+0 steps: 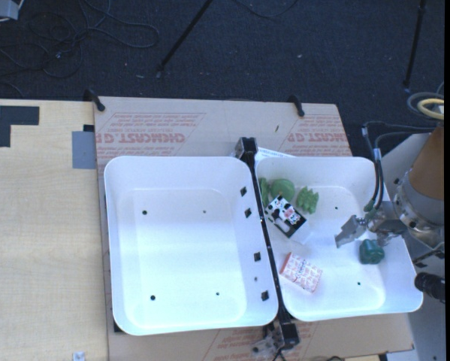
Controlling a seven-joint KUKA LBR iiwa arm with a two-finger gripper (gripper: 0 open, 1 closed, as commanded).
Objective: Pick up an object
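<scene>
My gripper (369, 238) hangs low over the right side of the right bin (337, 310), reaching in from the right. It looks open, with one grey finger (348, 232) splayed out to the left. A small teal object (372, 253) lies on the bin floor just below and in front of the gripper, and I cannot tell whether they touch. Further left in the same bin lie two green objects (281, 189) (308, 198), a black-and-white patterned item (286, 216) and a red-and-white packet (301, 272).
The left bin (119, 201) sits beside the right one, with a black divider clip strip (256, 232) along their shared edge. Both rest on a cardboard sheet (172, 130). A wooden bench top (37, 247) lies to the left, and cables run on the dark floor behind.
</scene>
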